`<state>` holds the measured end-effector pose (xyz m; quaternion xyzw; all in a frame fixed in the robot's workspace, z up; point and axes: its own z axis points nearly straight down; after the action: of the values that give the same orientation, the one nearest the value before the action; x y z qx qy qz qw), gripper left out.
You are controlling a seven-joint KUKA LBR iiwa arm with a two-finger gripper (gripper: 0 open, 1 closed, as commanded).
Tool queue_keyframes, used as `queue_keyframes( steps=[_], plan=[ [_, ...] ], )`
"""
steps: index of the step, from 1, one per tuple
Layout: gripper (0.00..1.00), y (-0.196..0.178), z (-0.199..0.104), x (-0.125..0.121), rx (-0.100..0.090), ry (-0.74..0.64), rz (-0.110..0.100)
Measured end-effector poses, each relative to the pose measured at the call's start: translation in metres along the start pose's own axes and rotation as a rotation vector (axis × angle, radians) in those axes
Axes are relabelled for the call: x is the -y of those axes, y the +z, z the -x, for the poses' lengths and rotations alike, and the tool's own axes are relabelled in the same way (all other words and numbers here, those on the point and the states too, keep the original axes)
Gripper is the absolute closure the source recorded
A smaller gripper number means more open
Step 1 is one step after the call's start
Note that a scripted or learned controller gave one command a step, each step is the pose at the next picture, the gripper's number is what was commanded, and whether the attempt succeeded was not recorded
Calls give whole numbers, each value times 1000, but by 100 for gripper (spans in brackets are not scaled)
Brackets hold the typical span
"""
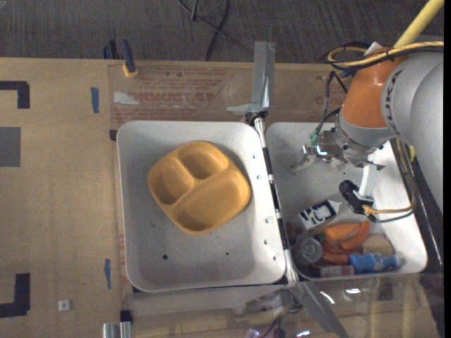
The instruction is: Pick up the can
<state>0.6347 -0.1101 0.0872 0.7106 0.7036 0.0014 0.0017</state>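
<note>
Item 1. Pincer (313, 155): on the grey arm (416, 97), below the orange band, set over the far part of the right bin (285, 143). Its state, released or clenched, cannot be told; nothing is seen grasped in it.

Item 2. Can (309, 248): grey, round end facing the camera. It lies well apart from the pincer, straight down the view from it, in the near left corner of the same bin, close against the bin's left wall.

Item 3. Black-and-white carton (318, 212): between the pincer and the can, just above the can.

Item 4. Orange item (345, 232): down and to the right of the pincer, just beside the can.

Item 5. Blue bottle (373, 262): lying on its side, farther down and right of the pincer, along the bin's near wall.

Item 6. Tan object (380, 243): just above the blue bottle, right of the orange item.

Item 7. Yellow divided plate (199, 186): three compartments, well to the left of the pincer, in the middle of the left bin (204, 259).
</note>
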Motion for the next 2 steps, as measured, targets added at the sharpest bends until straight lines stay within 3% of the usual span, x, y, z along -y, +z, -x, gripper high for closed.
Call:
queue_keyframes(
  steps=[1,2],
  plan=[
    [0,-64,58,-34,1,-20,0],
    [0,0,36,-29,0,-215,0]
  ],
)
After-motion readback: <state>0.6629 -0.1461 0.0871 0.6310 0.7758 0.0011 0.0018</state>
